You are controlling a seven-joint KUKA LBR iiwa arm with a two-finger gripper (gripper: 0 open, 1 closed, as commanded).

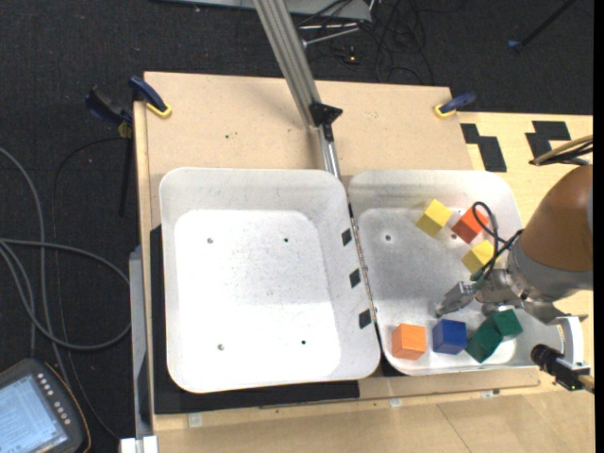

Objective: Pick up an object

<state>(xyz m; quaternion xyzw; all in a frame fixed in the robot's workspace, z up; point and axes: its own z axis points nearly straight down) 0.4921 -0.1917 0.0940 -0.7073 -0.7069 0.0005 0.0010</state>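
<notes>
Camera view: gripper (469, 299) low in right bin (396, 253) above blue cube (450, 336), finger state unclear

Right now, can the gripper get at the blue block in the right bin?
Probably yes. The gripper hovers just above the blue block, whose top is uncovered. The orange block and green block sit close on either side, so finger room is tight.

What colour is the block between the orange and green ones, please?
Blue: the block shows clearly in the camera view.
</notes>
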